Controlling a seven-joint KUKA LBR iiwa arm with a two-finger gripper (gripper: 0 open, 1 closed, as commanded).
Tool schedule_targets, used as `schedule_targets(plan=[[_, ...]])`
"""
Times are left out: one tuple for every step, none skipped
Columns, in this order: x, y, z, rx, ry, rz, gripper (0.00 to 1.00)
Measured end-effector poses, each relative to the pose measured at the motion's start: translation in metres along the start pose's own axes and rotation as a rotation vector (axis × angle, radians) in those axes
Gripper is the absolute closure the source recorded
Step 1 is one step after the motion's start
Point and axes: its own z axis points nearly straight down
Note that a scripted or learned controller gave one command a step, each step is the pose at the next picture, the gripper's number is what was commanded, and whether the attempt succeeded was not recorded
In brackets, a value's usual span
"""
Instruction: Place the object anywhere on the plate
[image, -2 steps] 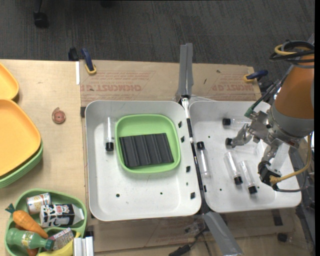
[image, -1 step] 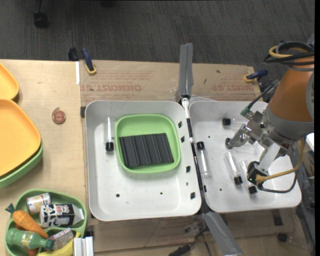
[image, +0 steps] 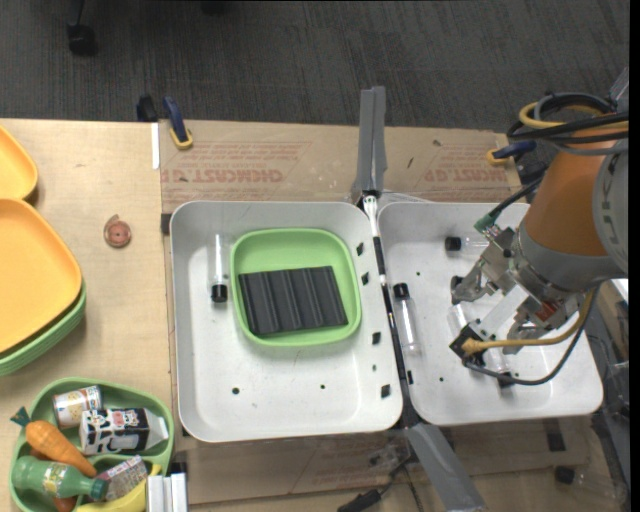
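Note:
A green square plate (image: 243, 255) sits in the left bin (image: 195, 380). A dark grey ribbed slab (image: 294, 300) lies flat on the plate, covering most of its floor. My gripper (image: 470, 315) hangs low over the middle of the right bin (image: 560, 395), well to the right of the plate, and nothing shows in it. The grey arm with its orange band (image: 575, 200) reaches in from the right, with cables looping below the wrist.
A white tube with a black cap (image: 218, 268) lies in the left bin beside the plate's left rim. In the right bin a clear pen with a black cap (image: 404, 312) lies near the left wall, and a small black piece (image: 453, 243) sits further back. Yellow plates and a bowl of toy food stand on the bench at the left.

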Motion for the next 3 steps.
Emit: schedule_targets(plan=[[0.0258,-0.0339,0.0262,0.0,0.0,0.006,0.0],[0.0264,-0.0342,0.024,-0.001,0.001,0.221,0.0],[0.031,-0.0408,0.0278,-0.001,0.001,0.299,0.0]])
